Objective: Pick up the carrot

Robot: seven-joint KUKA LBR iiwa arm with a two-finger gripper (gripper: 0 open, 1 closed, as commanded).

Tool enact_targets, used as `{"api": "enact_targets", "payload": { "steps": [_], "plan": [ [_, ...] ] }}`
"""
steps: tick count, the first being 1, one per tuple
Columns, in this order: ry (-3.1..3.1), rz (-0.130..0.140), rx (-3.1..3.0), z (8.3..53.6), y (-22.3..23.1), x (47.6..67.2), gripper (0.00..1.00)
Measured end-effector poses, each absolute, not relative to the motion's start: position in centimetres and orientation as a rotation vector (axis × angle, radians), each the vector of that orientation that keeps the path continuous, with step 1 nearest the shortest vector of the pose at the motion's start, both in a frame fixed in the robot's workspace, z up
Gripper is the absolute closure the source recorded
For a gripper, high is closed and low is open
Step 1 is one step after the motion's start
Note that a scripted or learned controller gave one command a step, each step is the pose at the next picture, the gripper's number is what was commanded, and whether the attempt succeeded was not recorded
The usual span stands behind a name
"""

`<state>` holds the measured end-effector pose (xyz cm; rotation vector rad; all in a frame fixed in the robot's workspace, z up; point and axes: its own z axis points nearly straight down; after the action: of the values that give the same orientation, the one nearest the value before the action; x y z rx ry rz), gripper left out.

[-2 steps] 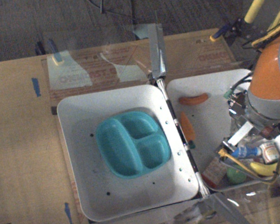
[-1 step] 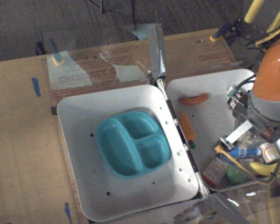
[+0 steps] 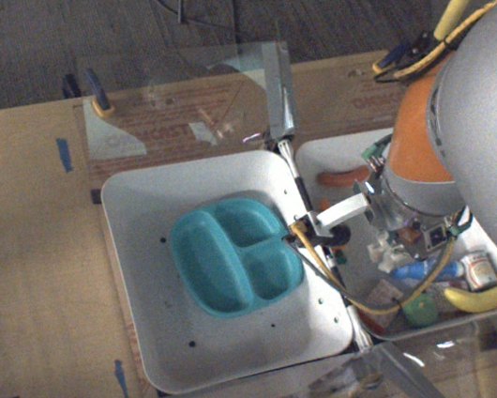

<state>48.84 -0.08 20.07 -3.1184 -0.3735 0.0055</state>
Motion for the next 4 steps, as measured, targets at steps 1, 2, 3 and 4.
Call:
{"api": "enact_targets", "payload": {
  "steps": [1, 2, 3, 4],
  "plan": [
    [-0.318, 0.008, -3.124, 19.1, 1.1, 49.4, 1.0],
    [-0.32, 0.01, -3.123, 18.3, 3.3, 47.8, 1.0],
    [-0.947, 0.007, -2.992, 18.4, 2.5, 47.9, 1.0],
    [-0.669, 0.004, -3.069, 18.4, 3.4, 47.9, 1.0]
  ]
}}
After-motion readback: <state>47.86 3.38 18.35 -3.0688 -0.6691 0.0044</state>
